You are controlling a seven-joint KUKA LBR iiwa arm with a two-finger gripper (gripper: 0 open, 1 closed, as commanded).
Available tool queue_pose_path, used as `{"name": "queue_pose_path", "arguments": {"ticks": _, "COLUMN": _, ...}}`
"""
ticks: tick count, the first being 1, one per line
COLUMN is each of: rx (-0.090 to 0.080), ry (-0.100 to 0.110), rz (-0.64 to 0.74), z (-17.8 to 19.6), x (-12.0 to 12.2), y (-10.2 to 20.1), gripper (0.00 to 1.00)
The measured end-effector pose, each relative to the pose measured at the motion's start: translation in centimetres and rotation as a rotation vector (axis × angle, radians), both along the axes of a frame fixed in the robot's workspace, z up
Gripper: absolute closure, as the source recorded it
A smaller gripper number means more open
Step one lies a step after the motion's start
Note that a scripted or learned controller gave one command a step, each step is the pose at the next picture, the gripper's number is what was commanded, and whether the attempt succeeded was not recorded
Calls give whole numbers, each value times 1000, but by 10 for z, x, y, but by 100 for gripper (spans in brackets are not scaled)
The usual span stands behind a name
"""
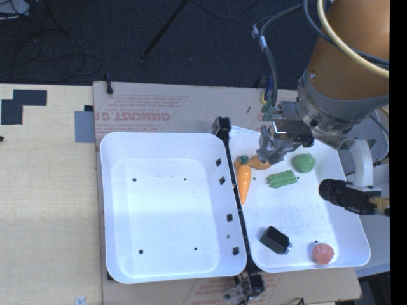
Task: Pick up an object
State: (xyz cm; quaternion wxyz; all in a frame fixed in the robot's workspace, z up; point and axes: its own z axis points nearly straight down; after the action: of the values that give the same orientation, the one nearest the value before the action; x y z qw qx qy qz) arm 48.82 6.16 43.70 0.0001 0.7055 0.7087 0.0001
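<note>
A pale wooden bench [44,189] is seen under a dark floor strewn with cables at the top of the frame, with a cardboard sheet [159,107] beneath two white bins. The arm's upper body is cut off at the upper right, and its bulk hides the far corner of the right bin [343,250]. The gripper [272,152] is lowered just right of centre — whether it is spread or pressed together cannot be told. An orange carrot [243,182] with a green tip lies just below and left of it, against the bin divider; another orange piece [257,164] sits partly hidden under the gripper. A green block [282,179], a green round piece [304,162], a black block [275,239] and a pink ball [322,253] are also seen in this bin. The left bin [108,170] lies left of centre.
</note>
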Motion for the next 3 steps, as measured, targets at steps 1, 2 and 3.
{"name": "queue_pose_path", "arguments": {"ticks": 1, "rx": 1, "ry": 2, "rz": 5, "z": 9, "x": -13, "y": 90, "gripper": 100}}
{"name": "queue_pose_path", "arguments": {"ticks": 2, "rx": 2, "ry": -2, "rz": 3, "z": 72, "x": -13, "y": 170, "gripper": 100}}
{"name": "queue_pose_path", "arguments": {"ticks": 3, "rx": -1, "ry": 2, "rz": -5, "z": 67, "x": 43, "y": 165, "gripper": 100}}
